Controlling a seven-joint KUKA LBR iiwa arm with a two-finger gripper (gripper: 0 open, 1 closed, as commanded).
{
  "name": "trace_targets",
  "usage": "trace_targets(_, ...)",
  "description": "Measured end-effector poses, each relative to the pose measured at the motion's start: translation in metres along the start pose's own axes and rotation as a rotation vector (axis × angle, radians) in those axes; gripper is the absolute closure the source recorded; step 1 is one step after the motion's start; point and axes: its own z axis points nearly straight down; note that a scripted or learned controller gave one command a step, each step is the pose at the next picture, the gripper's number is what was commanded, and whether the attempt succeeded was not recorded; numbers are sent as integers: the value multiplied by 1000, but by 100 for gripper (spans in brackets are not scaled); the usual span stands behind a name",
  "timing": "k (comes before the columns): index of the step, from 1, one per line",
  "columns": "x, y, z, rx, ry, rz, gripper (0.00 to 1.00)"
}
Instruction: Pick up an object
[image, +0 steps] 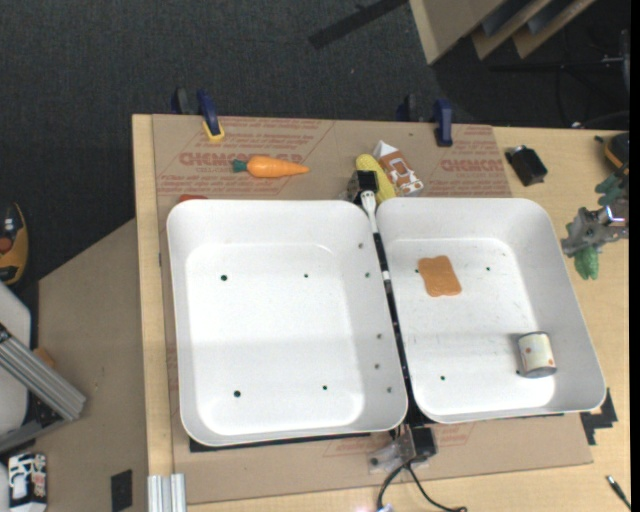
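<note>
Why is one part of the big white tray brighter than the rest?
In the camera view, light falls unevenly: the left tray has a brighter band across its lower floor and a greyer upper part. The right tray looks evenly lit. The small can casts a faint shadow. The picture is slightly soft.

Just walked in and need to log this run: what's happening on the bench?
A pick-up trial, nothing grasped yet. The gripper sits at the right edge, outside the bins, over something green. In the right bin lie a flat orange-brown piece and a small can. A toy carrot rests on the board behind the left bin.
</note>
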Motion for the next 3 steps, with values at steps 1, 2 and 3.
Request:
trace_targets(1,52,-46,124,33,17,-13,100)
trace_targets(2,118,4,148,16,11,-18,100)
trace_targets(3,102,-26,146,23,12,-10,100)
